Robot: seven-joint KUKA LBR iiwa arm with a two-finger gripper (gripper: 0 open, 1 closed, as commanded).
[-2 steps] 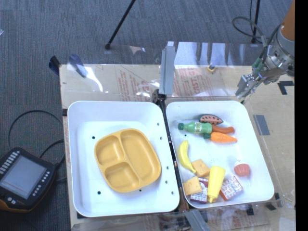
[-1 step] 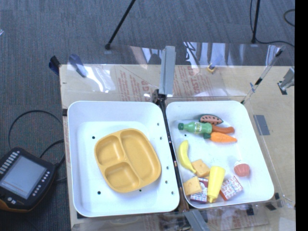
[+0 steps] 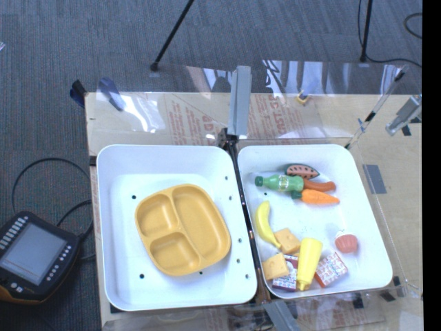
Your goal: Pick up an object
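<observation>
2 white bins side by side. Left bin (image 3: 117,185): yellow 3-compartment tray (image 3: 182,228) at center. Right bin (image 3: 358,205): green bottle (image 3: 279,182) and carrot (image 3: 320,198) toward 12 o'clock; banana (image 3: 264,223) at 9; yellow bottle (image 3: 308,262) toward 6; red ball (image 3: 346,243) at 4. Jaws: can't tell state or position vs objs.

**Little lettering, none of it legible**

Red printed lettering runs across the cardboard sheet (image 3: 275,119) behind the two bins, seen through clear plastic; the characters appear reversed or upside down and cannot be read. A small red-and-white packet (image 3: 331,269) in the right bin carries print too small to make out.
</observation>
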